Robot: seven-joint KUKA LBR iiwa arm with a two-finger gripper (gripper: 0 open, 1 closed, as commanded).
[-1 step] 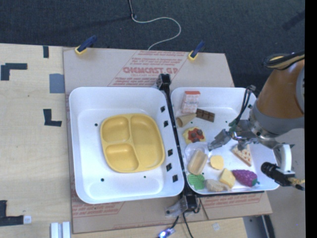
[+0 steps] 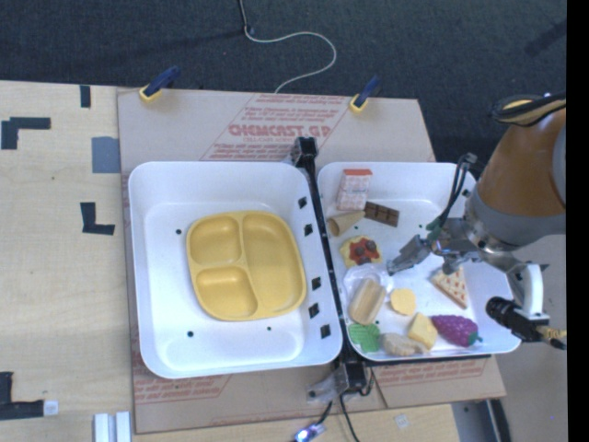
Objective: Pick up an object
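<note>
My gripper (image 2: 403, 257) hangs low over the middle of the right bin (image 2: 416, 184), reaching in from the right. It looks open, with nothing between its fingers. It sits just right of a red berry tart (image 2: 361, 250) and above a yellow round piece (image 2: 403, 301). A triangular sandwich slice (image 2: 451, 287) lies under the wrist. Around them are a bread roll (image 2: 366, 299), a cheese cube (image 2: 421, 330), purple grapes (image 2: 455, 328), a chocolate bar (image 2: 380, 214) and a pink-white carton (image 2: 353, 190).
The left bin (image 2: 156, 210) holds a yellow divided plate (image 2: 246, 265). A black divider (image 2: 317, 238) runs between the bins. A green piece (image 2: 364, 338) and a tan peanut shape (image 2: 399, 344) lie at the right bin's front edge. A tan wedge (image 2: 342, 224) sits by the divider.
</note>
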